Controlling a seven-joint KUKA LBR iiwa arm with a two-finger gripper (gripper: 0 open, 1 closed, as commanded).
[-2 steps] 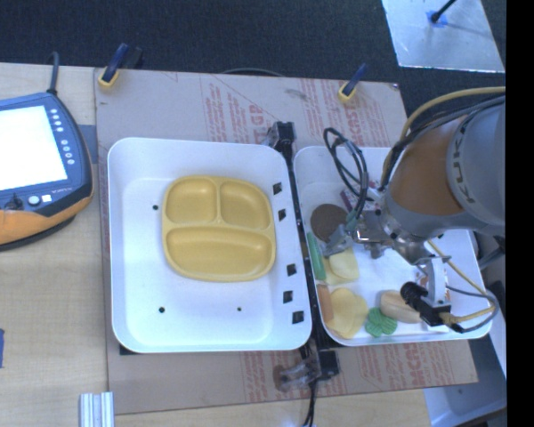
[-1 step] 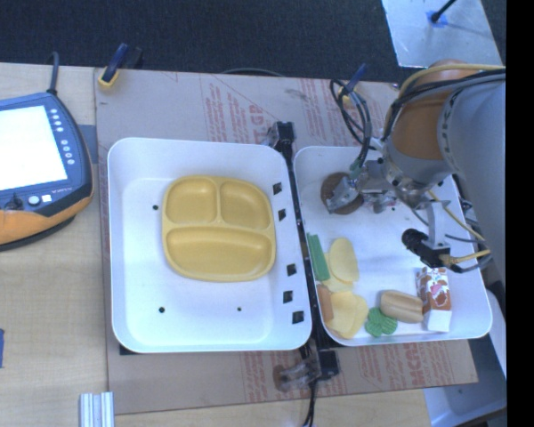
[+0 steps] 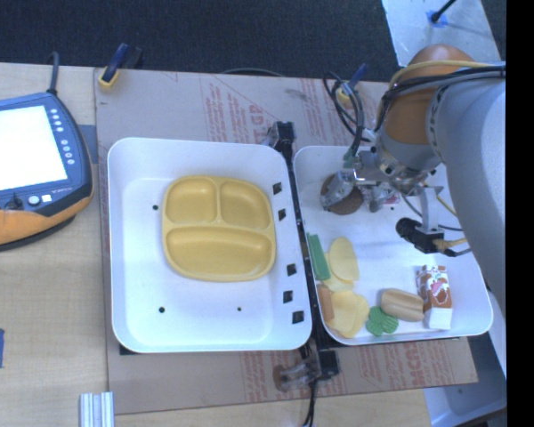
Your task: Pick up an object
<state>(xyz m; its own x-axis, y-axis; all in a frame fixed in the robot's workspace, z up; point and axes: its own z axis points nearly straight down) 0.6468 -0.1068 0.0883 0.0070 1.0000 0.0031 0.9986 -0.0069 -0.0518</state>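
The arm point(image 3: 445, 105) is reaching in from the right, its orange band sitting just above the wrist, and the gripper point(image 3: 349, 185) is hanging low over the far left corner of the right bin point(image 3: 481, 318). From where I am standing I cannot tell how it is set; a brown round object point(image 3: 341, 201) is lying right under it, touching or nearly so, but I am not seeing it clamped.

The rest of the pickings are sitting toward the near side of that bin: a green strip point(image 3: 318, 258) is lying along the left wall, pale yellow chip-like pieces point(image 3: 343, 261) are resting beside it, another yellow piece point(image 3: 349, 311) is lying nearer the front, a green ridged piece point(image 3: 382, 323) is touching it, and a tan bread roll point(image 3: 401, 304) is lying next to a red-and-white packet point(image 3: 435, 292).

In the left bin point(image 3: 129, 238) a yellow divided tray point(image 3: 219, 228) is lying flat, near the middle. A control tablet point(image 3: 27, 167) is glowing on the bench at far left.
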